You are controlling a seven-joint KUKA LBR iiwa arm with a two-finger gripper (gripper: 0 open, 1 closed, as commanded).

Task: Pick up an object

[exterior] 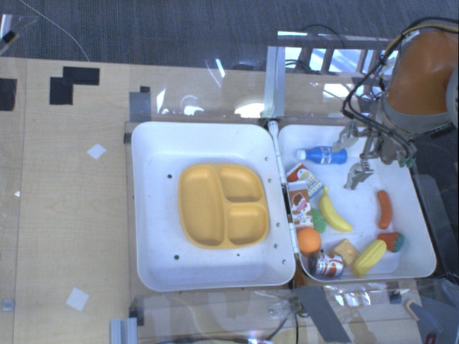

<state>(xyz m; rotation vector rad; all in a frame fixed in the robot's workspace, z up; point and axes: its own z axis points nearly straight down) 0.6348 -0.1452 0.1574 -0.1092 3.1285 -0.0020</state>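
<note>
The hand (361, 165) hovered just beside the blue bottle (322, 155), fingers spread and gripping nothing; judging by that, no object was yet picked, so everything remained.

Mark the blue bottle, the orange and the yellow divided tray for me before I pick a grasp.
blue bottle (325, 155), camera view, on the middle of its body.
orange (309, 241), camera view, on its top surface.
yellow divided tray (224, 205), camera view, on the ridge between its compartments.
</note>
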